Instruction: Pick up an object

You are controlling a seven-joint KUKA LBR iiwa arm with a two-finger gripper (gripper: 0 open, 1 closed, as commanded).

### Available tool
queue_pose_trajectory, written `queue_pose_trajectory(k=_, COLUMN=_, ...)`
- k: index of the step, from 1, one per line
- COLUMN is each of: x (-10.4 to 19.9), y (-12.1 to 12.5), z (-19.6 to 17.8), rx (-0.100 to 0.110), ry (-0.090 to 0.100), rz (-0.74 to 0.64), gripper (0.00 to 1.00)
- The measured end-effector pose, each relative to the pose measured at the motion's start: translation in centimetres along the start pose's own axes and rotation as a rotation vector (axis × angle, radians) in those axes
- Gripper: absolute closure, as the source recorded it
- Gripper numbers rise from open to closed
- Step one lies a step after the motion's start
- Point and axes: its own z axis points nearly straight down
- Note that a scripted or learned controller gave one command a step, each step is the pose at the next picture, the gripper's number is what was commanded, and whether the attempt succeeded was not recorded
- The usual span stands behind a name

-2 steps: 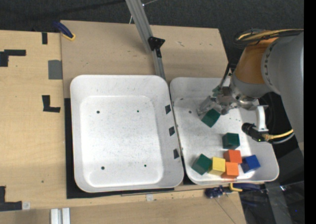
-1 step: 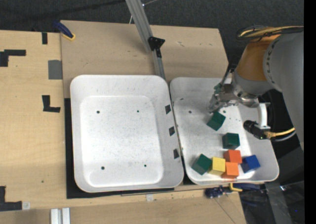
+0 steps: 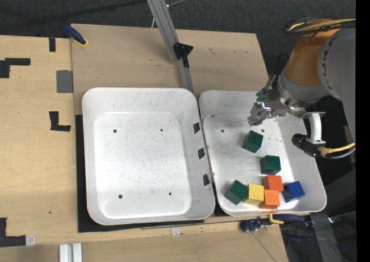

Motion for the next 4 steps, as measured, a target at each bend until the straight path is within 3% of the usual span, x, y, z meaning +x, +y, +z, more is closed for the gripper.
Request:
queue_pose_trajectory(k=2, x=0.3, y=0.7, z=-10.7, rx=-0.001, ry=0.0, rz=-0.001, gripper=1.0)
queue_pose_trajectory(k=4, x=11.7, y=3.2, z=-11.0, rx=0.004, ry=0.002, rz=-0.004, gripper=1.0)
